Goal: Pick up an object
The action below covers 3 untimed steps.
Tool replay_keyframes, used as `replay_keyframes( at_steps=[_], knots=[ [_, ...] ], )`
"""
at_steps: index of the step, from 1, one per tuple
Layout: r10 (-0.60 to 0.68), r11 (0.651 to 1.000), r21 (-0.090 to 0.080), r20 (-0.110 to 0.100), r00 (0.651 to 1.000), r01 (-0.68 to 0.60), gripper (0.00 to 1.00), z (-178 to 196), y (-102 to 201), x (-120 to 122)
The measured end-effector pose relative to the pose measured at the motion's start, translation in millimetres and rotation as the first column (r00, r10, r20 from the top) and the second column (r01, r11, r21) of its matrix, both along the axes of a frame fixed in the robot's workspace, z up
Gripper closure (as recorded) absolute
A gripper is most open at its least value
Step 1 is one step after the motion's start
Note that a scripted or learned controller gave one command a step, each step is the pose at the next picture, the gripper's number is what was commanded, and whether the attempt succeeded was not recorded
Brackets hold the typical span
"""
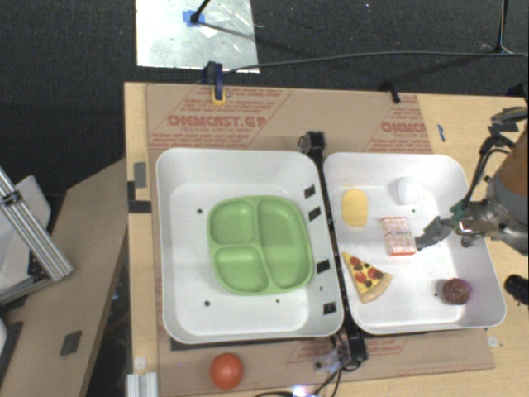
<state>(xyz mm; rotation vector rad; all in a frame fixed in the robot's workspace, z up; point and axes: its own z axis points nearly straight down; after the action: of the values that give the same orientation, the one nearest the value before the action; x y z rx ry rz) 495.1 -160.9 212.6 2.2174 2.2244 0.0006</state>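
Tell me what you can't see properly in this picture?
- The arm is cut off by the right edge.
- The gripper is dark and small; its grip is unclear.
- The print on the small packet is too tiny to read.
- The white object blends into the right bin.

The right bin [463, 300] has open white floor along its near edge, between the pizza slice [366, 275] and the dark round object [455, 290], and again at the far right corner. Its middle is crowded: yellow block [355, 208], white ball [407, 189] and red-and-white packet [398, 236] sit near each other, with the gripper [431, 233] just beside the packet. In the left bin [178, 246], the green divided plate [259, 245] takes the centre, leaving a bare rim of floor around it.
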Motion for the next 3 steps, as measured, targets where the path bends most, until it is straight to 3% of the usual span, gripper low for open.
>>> replay_keyframes(
  at_steps=[2,3],
  knots=[
    [-0.002,1.0,0.001,-0.003,1.0,0.002,0.0,-124.1,-4.9,-2.6],
    [-0.003,1.0,0.001,0.0,1.0,0.003,0.0,-128.3,-4.8,-1.9]
  ],
)
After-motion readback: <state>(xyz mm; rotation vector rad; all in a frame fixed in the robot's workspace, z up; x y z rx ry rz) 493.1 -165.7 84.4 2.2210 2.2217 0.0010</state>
